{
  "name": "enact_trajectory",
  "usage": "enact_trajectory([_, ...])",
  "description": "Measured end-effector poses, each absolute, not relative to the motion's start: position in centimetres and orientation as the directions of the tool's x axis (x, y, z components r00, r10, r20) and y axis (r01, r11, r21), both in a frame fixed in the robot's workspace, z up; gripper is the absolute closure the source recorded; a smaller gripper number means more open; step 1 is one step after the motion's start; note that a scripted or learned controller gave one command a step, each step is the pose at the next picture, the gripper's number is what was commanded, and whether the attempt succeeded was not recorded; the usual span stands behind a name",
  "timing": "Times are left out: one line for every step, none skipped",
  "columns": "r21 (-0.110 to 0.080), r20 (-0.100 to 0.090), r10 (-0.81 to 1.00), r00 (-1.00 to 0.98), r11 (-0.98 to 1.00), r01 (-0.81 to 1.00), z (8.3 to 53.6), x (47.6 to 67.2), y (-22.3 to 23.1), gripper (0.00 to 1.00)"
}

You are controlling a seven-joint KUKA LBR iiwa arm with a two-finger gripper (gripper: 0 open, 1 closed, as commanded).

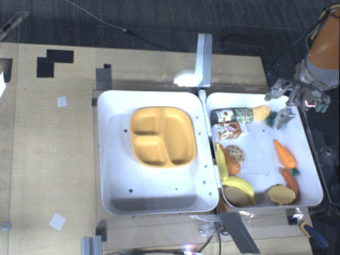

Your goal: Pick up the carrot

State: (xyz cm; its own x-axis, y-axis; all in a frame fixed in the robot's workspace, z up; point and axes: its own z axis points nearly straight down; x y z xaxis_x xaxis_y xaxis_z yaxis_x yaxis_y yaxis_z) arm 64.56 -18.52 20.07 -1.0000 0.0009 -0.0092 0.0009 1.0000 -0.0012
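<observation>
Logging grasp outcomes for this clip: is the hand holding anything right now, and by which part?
Nothing is held. The hand hovers over the right white bin's far corner, apart from the orange tapered carrot.

Grey arm with orange band (325,49) enters at upper right. Its two-finger gripper (282,104) hangs over the right white bin's (255,147) far corner, fingers parted, nothing between them. An orange tapered carrot (285,154) lies near the right wall. The left white bin (114,142) holds a yellow compartment plate (161,136).
</observation>
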Motion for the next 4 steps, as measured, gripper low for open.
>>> enact_trajectory([-0.005, -0.015, -0.097, -0.995, 0.995, -0.097, 9.0, 62.9, -20.6, 0.0])
enact_trajectory([-0.003, -0.011, -0.052, -0.999, 0.999, -0.052, 8.9, 54.3, -20.6, 0.0])
enact_trajectory([-0.004, -0.017, 0.021, -1.0, 1.0, 0.021, 9.0, 52.2, -18.5, 0.0])
enact_trajectory([-0.003, -0.019, 0.201, -0.979, 0.98, 0.201, 9.0, 51.3, -18.1, 0.0])
